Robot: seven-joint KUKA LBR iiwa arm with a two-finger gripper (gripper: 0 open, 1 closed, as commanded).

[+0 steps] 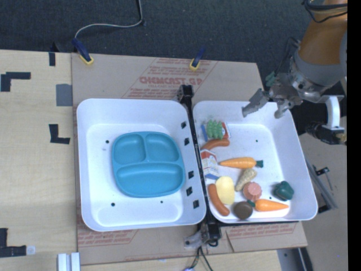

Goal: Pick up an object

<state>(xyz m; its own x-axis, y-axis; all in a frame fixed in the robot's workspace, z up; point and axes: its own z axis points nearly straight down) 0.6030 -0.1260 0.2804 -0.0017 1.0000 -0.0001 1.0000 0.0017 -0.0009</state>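
My gripper [265, 109] hovers over the far right corner of the right bin [271, 137], open, with nothing between its two grey fingers [251, 108]. Below it in that bin lie toy foods: a green item on a red-and-white pack [214, 130], a sausage [215, 144], a carrot [238, 163], a yellow piece [224, 189], a second sausage [218, 200], a pale speckled piece [245, 179], a pink round piece [252, 190], a brown piece [243, 210], another carrot [271, 205] and a dark green piece [283, 190].
The left bin [93, 151] holds a blue divided plate [148, 164]. A black divider with clips [189, 145] runs between the bins. Cardboard [141, 78] lies under both, held by clamps [83, 52] at the back. A cable [113, 24] trails on the dark floor.
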